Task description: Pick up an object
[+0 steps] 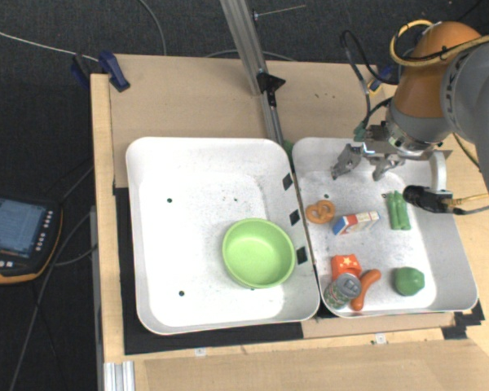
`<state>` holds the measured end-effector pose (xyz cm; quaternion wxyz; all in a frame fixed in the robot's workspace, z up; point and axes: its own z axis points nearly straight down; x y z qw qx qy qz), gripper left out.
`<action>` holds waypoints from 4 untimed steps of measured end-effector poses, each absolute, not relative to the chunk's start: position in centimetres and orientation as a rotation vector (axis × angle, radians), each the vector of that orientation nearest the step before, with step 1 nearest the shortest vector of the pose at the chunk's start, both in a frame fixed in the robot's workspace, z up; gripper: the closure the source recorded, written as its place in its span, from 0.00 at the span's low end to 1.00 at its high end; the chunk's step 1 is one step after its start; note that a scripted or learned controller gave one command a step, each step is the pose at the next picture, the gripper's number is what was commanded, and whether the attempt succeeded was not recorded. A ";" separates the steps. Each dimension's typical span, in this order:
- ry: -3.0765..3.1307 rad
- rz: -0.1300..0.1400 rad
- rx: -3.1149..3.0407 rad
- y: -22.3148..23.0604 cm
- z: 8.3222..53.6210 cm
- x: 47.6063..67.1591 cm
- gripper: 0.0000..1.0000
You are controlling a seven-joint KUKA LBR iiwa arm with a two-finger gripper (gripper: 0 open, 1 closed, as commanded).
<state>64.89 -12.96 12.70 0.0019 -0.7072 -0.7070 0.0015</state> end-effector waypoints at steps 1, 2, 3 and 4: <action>-2.221 0.002 -2.220 -12.9 9.4 64.8 0.00; -2.223 -0.002 -2.222 -12.9 10.7 65.0 1.00; -2.226 -0.006 -2.224 -12.8 17.0 64.9 1.00; -2.225 -0.006 -2.225 -12.7 23.4 64.7 1.00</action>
